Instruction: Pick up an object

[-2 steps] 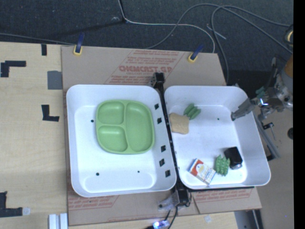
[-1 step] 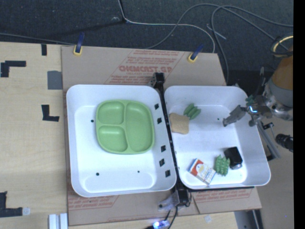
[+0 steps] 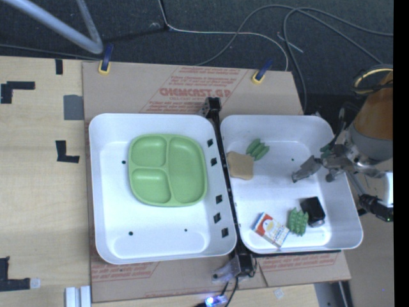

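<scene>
Spread apart with nothing between them, the two fingers of the gripper (image 3: 314, 169) hang over the right side of the right bin (image 3: 281, 125), one finger (image 3: 303, 171) reaching out toward the bin's middle and the other pointing down near the bin's right wall. Just behind them sits the grey wrist, and behind that the arm (image 3: 373, 123) with its orange band, entering from the right edge. Closest to the fingers, below them and a little to the right of the open gap, lies a small black block (image 3: 312, 210) on the bin floor. Touching that block on its left is a green knobbly toy (image 3: 297, 222), and just left of that, a white and red card box (image 3: 271, 229) lying at a tilt near the bin's front wall. Farther out, to the left of the fingers and across bare white floor, a tan sponge-like block (image 3: 241, 165) rests close to the bin's left wall, with a green ribbed piece (image 3: 257, 149) just above and right of it, the two touching or nearly so. Beyond the divide between the bins, well apart from the fingers, the left bin (image 3: 108, 235) holds a green divided plate (image 3: 168, 169) with three sections, lying flat in its upper middle.
</scene>
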`<state>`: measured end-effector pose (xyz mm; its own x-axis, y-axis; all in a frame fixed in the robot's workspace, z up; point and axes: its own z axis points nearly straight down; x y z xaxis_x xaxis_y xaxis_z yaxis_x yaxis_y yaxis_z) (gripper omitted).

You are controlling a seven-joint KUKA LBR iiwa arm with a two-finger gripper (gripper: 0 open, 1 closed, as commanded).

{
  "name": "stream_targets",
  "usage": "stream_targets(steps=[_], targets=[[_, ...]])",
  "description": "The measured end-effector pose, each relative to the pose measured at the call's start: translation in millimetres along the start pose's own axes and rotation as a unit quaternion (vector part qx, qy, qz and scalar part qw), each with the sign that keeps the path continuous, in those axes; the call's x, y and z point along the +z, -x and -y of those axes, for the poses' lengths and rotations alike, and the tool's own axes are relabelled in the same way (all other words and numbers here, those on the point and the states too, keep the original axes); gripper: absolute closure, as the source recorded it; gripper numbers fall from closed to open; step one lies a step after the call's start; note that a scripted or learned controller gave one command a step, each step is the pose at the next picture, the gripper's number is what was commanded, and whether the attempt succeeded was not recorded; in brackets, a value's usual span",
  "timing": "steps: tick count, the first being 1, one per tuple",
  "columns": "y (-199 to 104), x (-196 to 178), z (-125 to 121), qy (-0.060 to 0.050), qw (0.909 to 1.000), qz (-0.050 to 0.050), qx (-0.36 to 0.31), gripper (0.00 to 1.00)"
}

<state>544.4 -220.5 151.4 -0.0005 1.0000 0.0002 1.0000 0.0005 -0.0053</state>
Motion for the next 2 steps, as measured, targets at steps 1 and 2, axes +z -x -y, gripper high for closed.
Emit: stream_targets(steps=[1,2], targets=[[2,63,0,0.001,1.0,0.0,0.0,0.0],[2,50,-1,0.002,1.0,0.001,0.0,1.0]])
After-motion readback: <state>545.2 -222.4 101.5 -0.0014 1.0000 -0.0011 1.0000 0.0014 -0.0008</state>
